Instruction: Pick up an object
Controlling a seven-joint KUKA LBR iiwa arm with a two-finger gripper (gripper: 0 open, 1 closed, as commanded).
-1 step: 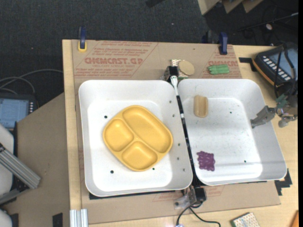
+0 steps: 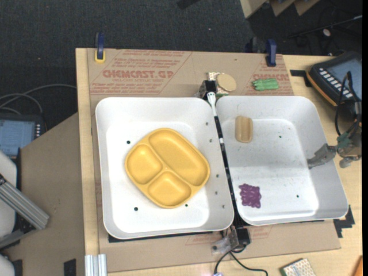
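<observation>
In the right bin (image 2: pixel 299 119), a tan block-shaped object (image 2: pixel 244 129) lies near the far left corner. A small purple grape cluster (image 2: pixel 250 195) sits near the front left. A yellow divided plate (image 2: pixel 167 167) lies in the middle of the left bin (image 2: pixel 115 119). My gripper (image 2: pixel 323 155) pokes in as a grey tip at the right bin's right wall, low over the rim. It is well apart from both objects in that bin, and nothing shows in it.
A green object (image 2: pixel 265 85) and a round tan disc (image 2: pixel 226 83) lie on the cardboard behind the bins. Blue clamps (image 2: pixel 270 53) hold the board's far edge. A tablet-like device (image 2: pixel 338 79) and cables sit at the far right.
</observation>
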